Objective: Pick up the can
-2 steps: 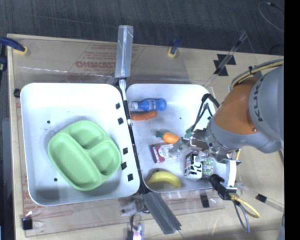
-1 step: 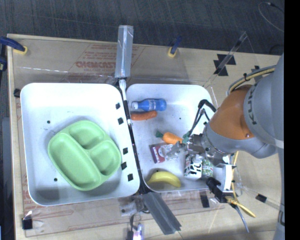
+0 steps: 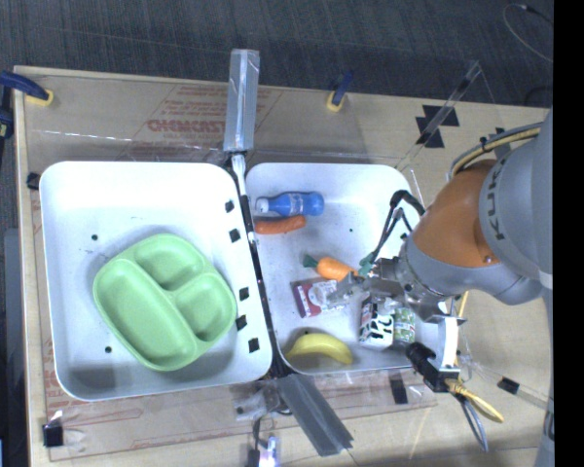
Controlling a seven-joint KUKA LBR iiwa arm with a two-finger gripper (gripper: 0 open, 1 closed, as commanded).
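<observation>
Two fingers: down at the can, lower right of the frame; from where I stand I cannot tell whether they are apart, together or clamped on anything.
Gripper (image 3: pixel 384 300): over the right bin's lower right part, right above the can, its dark parts hiding the can's upper edge.
Can (image 3: pixel 387 325): lying on its side in the lower right of the right bin, white with black markings and a green end, just right of the banana.
Arm (image 3: pixel 487 232): grey with an orange band, coming in from the right edge and bending down over the bin's right rim.
Packet (image 3: pixel 311 297): dark red, flat on the bin floor, just left of the gripper and above the banana.
Carrot (image 3: pixel 328 267): small, orange with a green tip, just above the packet, its right end near the gripper.
Banana (image 3: pixel 320 347): yellow, along the bin's bottom edge.
Bottle (image 3: pixel 290 204): blue, on its side near the bin's upper left.
Sausage (image 3: pixel 279 226): orange-red, just below the bottle.
Right bin (image 3: pixel 346 185): white, at frame centre, holding all of the above.
Left bin (image 3: pixel 78 202): white, alongside, in the left half.
Plate (image 3: pixel 165 300): green, divided into compartments, in the middle of the left bin.
</observation>
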